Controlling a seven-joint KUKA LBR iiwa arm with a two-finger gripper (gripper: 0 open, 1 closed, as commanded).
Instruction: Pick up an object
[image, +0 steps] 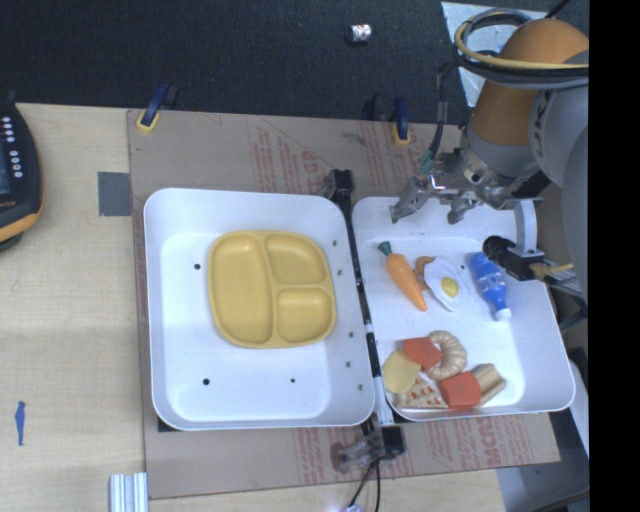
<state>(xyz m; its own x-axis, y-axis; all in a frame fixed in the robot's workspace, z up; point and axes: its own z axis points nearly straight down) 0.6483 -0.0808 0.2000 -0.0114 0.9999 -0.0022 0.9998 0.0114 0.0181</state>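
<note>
The pale wooden counter (70, 330) carries a brown cardboard sheet (250, 150) under two shallow white bins. The left bin (180, 400) holds a smooth yellow divided tray (270, 288). In the right bin (540, 350) lie an orange carrot (405, 279), a fried egg (446, 285), a blue bottle (489, 282) and — heaped at the near edge — a shrimp (448, 347) among red and tan toy pieces. The gripper (437, 199) hangs over the far rim, its metal fingers spread — pinching nothing.
</note>
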